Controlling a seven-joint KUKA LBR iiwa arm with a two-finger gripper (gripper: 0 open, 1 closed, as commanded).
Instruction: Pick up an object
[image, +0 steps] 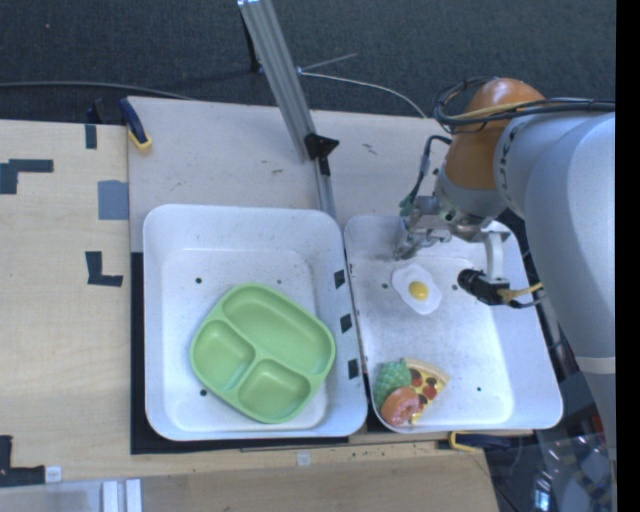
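A toy fried egg, white with a yellow yolk, lies in the upper middle of the right bin. A cluster of toy food, green, red and a pizza-like slice, sits at that bin's front left corner. My gripper hangs low at the bin's back left, just above and left of the egg, under the grey arm with its orange band. Nothing is visible between its tips.
The left bin holds a green divided plate. A slanted metal pole rises behind the bins. A black cable fitting sticks out right of the egg. Wooden bench surface lies to the left.
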